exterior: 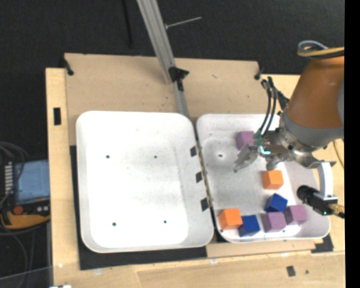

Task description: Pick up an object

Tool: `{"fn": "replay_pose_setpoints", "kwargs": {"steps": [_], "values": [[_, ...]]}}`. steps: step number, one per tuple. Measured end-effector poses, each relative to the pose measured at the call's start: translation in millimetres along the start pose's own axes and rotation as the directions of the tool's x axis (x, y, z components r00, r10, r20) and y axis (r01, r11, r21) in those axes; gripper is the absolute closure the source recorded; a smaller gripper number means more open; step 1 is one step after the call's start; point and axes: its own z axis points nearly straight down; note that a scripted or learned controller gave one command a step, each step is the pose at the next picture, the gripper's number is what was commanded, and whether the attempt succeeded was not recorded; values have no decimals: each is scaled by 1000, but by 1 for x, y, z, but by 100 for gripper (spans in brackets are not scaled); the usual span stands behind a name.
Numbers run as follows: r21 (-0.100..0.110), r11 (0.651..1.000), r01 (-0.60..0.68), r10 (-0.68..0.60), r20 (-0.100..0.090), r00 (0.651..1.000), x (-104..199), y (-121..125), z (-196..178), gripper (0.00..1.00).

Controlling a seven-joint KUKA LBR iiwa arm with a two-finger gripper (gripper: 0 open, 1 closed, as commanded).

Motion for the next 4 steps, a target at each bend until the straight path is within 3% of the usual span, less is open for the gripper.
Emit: {"fn": "replay_pose_setpoints", "kwargs": {"steps": [1,3,4], "values": [[-5,1000,-4,4,1,1000,0,1,-2,0],[2,1000,-5,5,2,1000,0,7,99,0],[-6,1000,-5,5,3,1000,-2,8,149,0]]}}
